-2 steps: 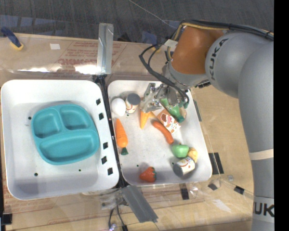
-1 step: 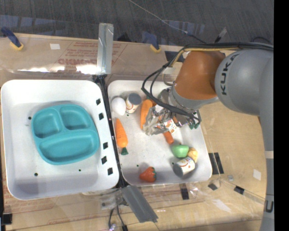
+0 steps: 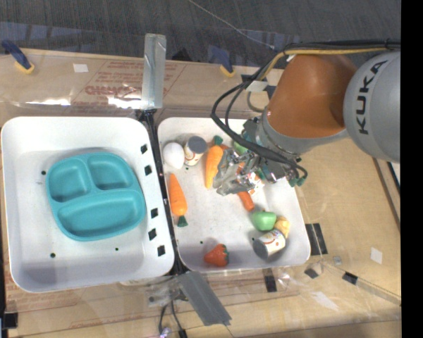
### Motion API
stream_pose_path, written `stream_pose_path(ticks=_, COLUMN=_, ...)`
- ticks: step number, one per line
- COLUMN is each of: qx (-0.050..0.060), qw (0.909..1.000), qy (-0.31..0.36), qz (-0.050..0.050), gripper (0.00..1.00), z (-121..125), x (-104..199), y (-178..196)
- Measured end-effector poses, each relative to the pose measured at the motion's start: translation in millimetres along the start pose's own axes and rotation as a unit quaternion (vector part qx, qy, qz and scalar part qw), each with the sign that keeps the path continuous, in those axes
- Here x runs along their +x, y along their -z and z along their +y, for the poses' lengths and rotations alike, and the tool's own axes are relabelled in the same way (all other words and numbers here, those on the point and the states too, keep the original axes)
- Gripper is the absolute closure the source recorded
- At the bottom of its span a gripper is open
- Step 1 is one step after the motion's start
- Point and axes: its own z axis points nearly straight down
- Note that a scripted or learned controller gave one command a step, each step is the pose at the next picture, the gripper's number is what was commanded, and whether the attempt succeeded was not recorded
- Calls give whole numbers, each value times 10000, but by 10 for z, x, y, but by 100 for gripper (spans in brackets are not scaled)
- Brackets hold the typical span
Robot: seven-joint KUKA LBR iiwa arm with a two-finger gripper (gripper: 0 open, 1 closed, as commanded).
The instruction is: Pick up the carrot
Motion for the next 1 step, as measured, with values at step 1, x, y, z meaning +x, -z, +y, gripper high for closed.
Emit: stream_pose_path(ticks=1, qx=-20, qw=9667, qy=-2559, qz=85, gripper=100, z=-112, x=-214, y=-952)
